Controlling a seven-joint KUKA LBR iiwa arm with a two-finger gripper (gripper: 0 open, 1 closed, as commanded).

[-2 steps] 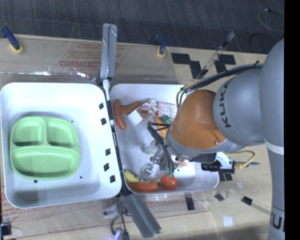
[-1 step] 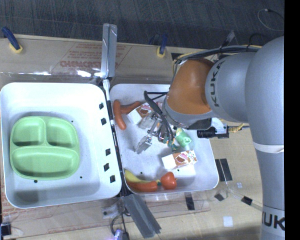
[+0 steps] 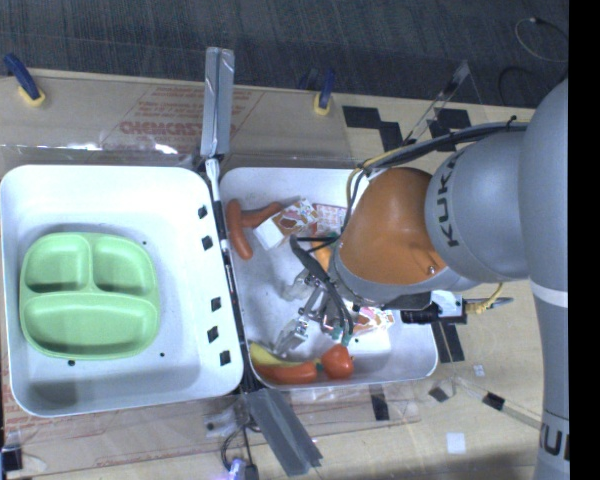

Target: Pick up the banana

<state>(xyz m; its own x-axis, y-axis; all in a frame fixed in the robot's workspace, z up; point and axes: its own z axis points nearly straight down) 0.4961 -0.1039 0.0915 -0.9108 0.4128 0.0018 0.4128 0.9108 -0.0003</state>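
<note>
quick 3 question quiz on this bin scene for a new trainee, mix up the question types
1. True or false: the green divided plate lies in the left bin.
2. Multiple choice: the banana lies at the right bin's A) far edge, B) near edge beside the tomato, C) outside on the bench.
3. Fill in: the hand hangs over the ___ bin.

Key
1. True.
2. B; its yellow end shows next to a red sausage-like piece.
3. Right.
</note>
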